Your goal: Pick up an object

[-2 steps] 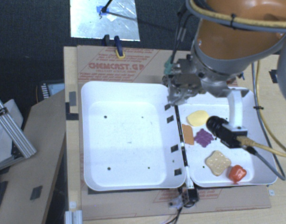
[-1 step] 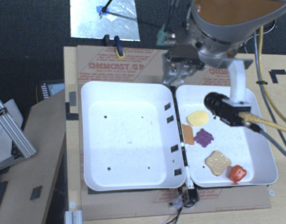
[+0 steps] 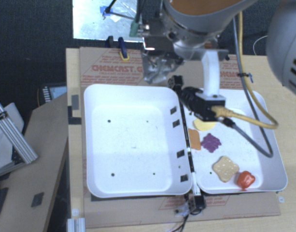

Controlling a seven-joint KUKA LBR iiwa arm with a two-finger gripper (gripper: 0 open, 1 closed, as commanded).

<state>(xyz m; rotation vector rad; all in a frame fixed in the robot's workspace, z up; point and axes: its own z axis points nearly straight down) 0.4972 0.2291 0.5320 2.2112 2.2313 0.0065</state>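
Now | wooden bench (image 3: 263, 66) | two white bins (image 3: 131, 139) | tool (image 3: 160, 74) state unreadable

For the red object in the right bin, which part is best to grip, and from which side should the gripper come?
Probably grip the red object across its rounded body, coming from straight above. It lies close to the right bin's front corner, with the tan piece touching its left, so a sideways approach looks cramped.

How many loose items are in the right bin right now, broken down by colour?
Yellow: 1, yellow piece, partly under the arm's hardware
Orange: 1, orange piece
Purple: 1, purple piece
Tan: 1, tan piece
Red: 1, red piece
Total: 5
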